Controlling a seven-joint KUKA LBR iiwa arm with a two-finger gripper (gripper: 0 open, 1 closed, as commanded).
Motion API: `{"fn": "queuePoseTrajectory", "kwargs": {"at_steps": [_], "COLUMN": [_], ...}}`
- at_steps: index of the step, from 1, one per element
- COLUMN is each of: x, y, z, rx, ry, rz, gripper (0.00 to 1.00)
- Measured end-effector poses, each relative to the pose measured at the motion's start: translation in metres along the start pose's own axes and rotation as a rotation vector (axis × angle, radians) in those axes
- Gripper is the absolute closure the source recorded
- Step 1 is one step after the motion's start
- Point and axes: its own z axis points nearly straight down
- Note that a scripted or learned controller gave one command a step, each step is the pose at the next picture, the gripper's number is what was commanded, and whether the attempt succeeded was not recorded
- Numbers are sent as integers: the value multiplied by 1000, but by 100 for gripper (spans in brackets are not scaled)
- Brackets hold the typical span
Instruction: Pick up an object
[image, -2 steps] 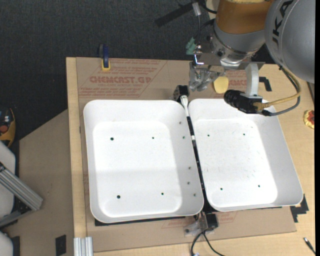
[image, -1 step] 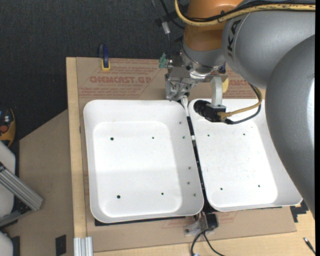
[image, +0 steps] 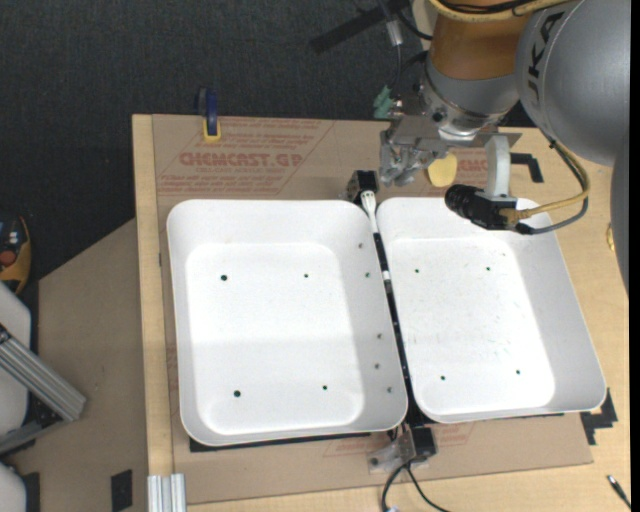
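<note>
Judging from the nearest ground outward, the pick looks unfinished or at best unproven. The left bin (image: 178, 300) and right bin (image: 578, 335) show bare white floors with a few small dark dots and nothing I can name as an object. Beyond the right bin's far rim hangs my gripper (image: 408, 165), raised over the bench. A small pale yellow object (image: 442, 169) sits just beside it. Whether I am open, closed or gripping that piece, I cannot tell.
</note>
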Motion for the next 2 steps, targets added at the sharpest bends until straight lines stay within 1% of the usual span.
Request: {"fn": "queuePoseTrajectory", "kwargs": {"at_steps": [1, 2], "x": [-92, -20], "y": [-19, 0], "z": [-37, 44], "rx": [-1, 16], "ry": [-3, 4], "rz": [5, -11], "gripper": [100, 100]}}
